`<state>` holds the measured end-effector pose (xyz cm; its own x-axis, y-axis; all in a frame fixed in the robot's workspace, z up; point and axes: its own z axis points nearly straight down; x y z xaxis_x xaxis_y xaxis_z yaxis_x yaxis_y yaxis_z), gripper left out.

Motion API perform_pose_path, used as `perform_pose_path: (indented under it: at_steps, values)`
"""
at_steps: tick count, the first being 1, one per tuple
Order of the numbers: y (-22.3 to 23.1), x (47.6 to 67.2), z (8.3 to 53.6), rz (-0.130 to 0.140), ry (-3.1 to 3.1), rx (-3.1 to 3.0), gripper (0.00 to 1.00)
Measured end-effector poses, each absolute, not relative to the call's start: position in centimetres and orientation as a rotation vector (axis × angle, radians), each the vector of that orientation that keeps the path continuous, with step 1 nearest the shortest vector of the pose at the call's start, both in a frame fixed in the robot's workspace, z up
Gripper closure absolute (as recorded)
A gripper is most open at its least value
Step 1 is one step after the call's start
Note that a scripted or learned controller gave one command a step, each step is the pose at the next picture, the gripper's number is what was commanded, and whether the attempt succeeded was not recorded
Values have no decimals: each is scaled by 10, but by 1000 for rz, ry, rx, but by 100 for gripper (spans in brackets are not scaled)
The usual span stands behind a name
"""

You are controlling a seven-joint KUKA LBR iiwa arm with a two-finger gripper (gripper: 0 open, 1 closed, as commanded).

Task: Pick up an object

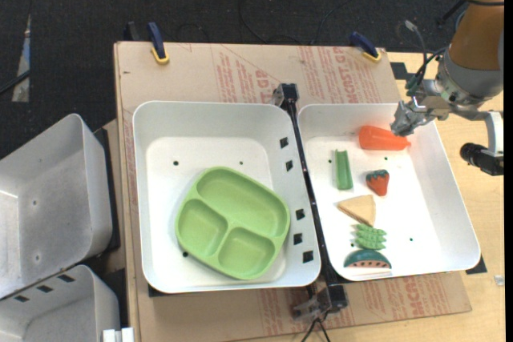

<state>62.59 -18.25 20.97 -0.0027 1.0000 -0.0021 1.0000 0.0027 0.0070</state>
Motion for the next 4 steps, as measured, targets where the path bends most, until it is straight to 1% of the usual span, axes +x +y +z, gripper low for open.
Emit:
perform_pose_path:
  at_steps: [1,2,3,4]
  values:
    - [-133,614,208,1,2230,2215,100]
    - [-78,612,223,3,2231,2213,100]
    - [-19,608,215,0,2233,2214,100]
    - [36,594,220,0,2233,2214,100]
